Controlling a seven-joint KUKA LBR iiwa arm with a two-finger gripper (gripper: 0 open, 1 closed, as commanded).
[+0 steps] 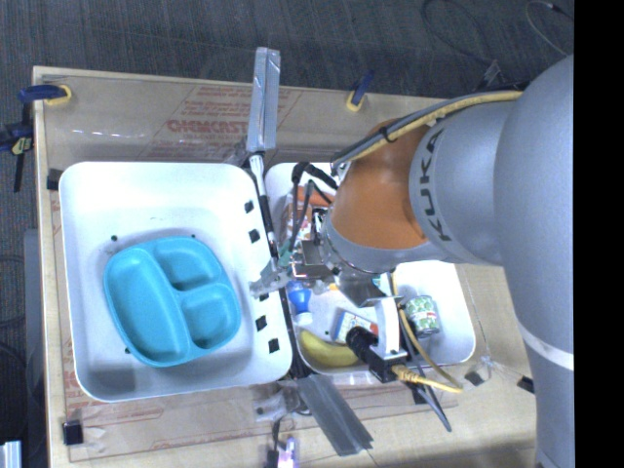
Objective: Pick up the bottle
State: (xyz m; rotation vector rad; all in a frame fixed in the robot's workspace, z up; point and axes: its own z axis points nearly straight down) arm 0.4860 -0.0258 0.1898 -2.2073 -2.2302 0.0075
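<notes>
In the right bin (466, 344), near its left wall, a small pale bottle with a blue cap (300, 302) shows just below my gripper (295, 273). The gripper hangs low over that corner, right above the bottle, and the grey wrist with its orange band hides most of the bottle's body. Whether the gripper touches the bottle is hidden from the camera.
A yellow banana (326, 352) lies at the right bin's front left. A green can (422, 315) sits toward its right side. The left bin (88, 193) holds a blue divided tray (174, 300). The divider between the bins runs close beside the gripper.
</notes>
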